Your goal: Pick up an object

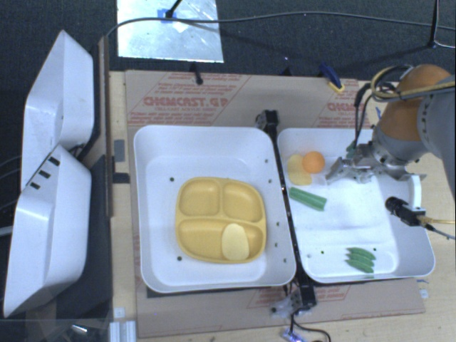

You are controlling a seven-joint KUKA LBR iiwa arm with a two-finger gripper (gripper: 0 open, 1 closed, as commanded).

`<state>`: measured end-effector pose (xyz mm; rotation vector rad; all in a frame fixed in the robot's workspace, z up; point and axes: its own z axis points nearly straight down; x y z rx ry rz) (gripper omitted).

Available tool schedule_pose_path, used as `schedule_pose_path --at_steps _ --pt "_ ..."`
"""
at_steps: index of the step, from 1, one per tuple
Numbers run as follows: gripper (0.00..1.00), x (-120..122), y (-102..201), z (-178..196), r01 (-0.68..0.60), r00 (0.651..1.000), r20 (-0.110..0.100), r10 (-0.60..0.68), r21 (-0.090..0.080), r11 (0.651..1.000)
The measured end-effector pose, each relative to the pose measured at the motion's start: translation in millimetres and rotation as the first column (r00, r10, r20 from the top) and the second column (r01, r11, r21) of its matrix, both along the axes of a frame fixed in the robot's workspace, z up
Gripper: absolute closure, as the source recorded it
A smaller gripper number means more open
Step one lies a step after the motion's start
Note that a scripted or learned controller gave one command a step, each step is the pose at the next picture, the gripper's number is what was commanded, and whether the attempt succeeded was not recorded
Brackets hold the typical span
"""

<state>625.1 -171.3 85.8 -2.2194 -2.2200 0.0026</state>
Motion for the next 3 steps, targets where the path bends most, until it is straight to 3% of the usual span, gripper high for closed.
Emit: schedule_pose_path --at_steps 1,3 --pt "1.00 2 0 13 0.000 1.000 0.005 0.000 -0.001 1.000" --pt "1.00 -4 -13 131 0.000 1.000 0.009 0.000 -0.002 1.000"
